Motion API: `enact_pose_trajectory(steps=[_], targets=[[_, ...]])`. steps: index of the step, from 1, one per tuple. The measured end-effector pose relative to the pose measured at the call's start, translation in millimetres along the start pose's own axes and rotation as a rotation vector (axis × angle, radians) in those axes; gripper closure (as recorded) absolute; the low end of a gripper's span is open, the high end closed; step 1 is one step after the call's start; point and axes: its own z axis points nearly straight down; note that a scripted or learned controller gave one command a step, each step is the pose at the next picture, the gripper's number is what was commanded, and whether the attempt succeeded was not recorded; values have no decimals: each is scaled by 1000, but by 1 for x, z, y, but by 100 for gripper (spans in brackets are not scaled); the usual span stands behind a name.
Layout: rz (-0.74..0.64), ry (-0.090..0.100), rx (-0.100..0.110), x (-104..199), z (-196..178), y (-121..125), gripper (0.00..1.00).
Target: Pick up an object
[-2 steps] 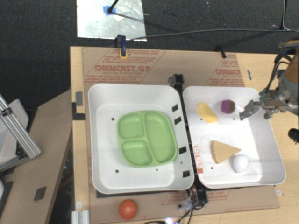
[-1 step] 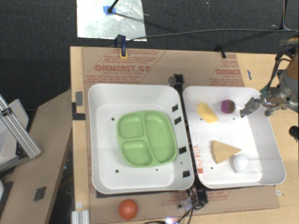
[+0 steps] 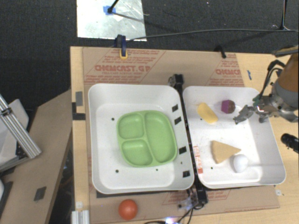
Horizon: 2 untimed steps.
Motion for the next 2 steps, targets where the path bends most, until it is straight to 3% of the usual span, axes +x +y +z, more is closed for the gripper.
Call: enact_pose_trajectory(steps=[2], targets=[[0,1,0,5,88,4,0]])
